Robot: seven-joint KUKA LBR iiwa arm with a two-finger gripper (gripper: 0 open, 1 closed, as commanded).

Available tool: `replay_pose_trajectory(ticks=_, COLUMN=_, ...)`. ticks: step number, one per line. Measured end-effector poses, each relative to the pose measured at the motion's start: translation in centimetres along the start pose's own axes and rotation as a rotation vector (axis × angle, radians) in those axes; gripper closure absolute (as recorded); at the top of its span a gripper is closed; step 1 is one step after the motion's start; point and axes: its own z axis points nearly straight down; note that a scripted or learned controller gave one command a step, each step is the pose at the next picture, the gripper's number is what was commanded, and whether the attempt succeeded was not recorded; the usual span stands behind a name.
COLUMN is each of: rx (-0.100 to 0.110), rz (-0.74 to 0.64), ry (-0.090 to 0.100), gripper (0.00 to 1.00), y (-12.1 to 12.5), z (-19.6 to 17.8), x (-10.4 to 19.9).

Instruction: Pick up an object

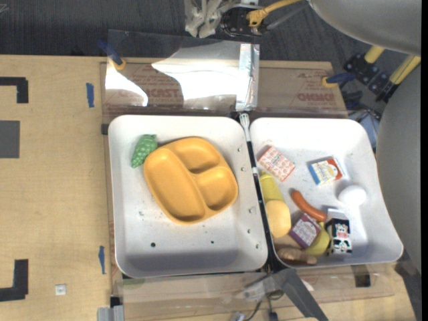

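Two shallow white plastic bins sit side by side on the tabletop: the left bin (127, 246) holds one large yellow three-compartment plate (190, 178) and one small green grape bunch (142, 150) touching its upper-left edge. The right bin (374, 212) holds about ten small items, among them one yellow lemon (278, 219), one orange sausage (308, 205) and one white ball (352, 195). The grey arm (374, 9) shows at the top right, and whether its jaws are spread cannot be told.

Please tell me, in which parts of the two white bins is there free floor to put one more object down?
Left bin: bare floor along the front, below the yellow tray, and a strip on its right. Right bin: bare at the back, above the pink packet and the blue carton. Its front left corner is crowded.
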Motion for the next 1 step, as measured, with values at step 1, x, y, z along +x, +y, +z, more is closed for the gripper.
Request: replay_pose_trajectory(ticks=1, rx=0.011, rz=-0.159, ry=-0.004, gripper=1.0, y=0.66, z=0.3, x=-5.55)
